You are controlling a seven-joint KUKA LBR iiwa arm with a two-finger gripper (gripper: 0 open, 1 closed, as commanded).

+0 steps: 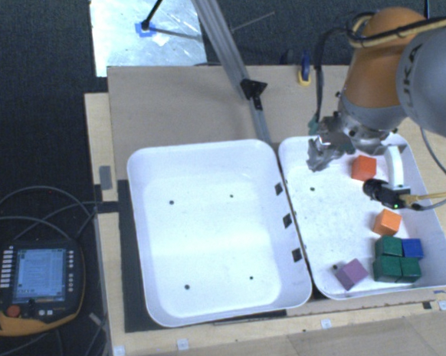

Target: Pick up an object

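Note:
My gripper [321, 156] hangs over the far left part of the right bin [319, 227], below the orange wrist band. Nothing shows in its grasp. An orange block [364, 168] lies just to its right, near the bin's far side. A second orange block [386, 222] sits further toward the front. In the front right corner are green blocks [391, 261] with a blue block [412, 248] beside them. A purple block [352, 273] lies at the front, left of the green ones.
The left bin [147, 241] stands beside the right one, joined along a middle wall with black clips [287, 220]. A slanted metal pole [228, 50] rises behind the bins. A teach pendant [35, 284] lies on the floor at the left.

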